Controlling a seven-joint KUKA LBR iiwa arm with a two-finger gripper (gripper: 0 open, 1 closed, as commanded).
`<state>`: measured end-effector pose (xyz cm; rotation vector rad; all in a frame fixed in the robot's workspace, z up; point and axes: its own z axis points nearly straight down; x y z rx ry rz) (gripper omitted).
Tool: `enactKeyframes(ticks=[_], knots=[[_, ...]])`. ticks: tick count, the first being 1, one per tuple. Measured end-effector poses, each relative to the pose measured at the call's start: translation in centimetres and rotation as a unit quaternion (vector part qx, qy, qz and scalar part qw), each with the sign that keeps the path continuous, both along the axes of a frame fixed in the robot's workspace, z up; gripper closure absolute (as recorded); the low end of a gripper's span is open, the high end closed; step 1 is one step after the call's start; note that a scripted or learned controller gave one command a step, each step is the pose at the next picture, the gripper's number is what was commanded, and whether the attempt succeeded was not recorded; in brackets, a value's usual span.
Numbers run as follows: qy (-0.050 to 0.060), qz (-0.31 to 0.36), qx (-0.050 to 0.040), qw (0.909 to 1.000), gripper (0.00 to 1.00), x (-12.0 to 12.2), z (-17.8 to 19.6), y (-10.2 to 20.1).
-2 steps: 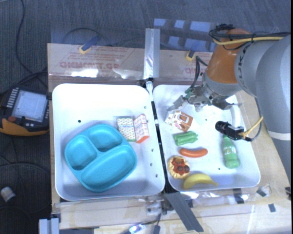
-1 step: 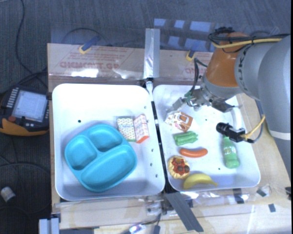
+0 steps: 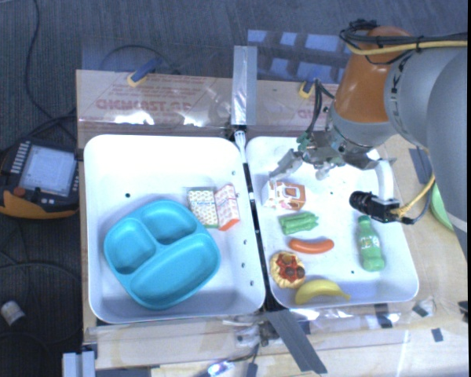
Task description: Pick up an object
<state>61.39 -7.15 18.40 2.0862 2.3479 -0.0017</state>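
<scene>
My gripper (image 3: 302,167) hangs over the back of the right bin (image 3: 400,285), its fingers spread open with nothing between them. Just in front of it lies a white and orange carton (image 3: 286,195). Closer to the front are a green vegetable (image 3: 298,223), a red sausage (image 3: 312,246), a small round pizza (image 3: 287,268) and a yellow banana (image 3: 319,291). A green bottle (image 3: 369,244) lies along the right side of this bin.
The left bin (image 3: 102,159) holds a blue divided plate (image 3: 163,251) and two small cartons (image 3: 202,205) (image 3: 228,206) near the wall between the bins. A black cable plug (image 3: 370,203) hangs by the bottle. A handheld controller (image 3: 35,179) sits on the floor at left.
</scene>
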Motion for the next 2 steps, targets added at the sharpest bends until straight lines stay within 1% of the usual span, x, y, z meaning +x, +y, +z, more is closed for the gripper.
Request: enactKeyframes(ticks=[1, 2], knots=[[-0.02, -0.012, -0.0007, 0.9997, 0.0, 1.5, -6.4, -3.0], [-0.033, -0.067, 0.002, 0.9972, 0.0, -0.2, -7.2, -2.3]])
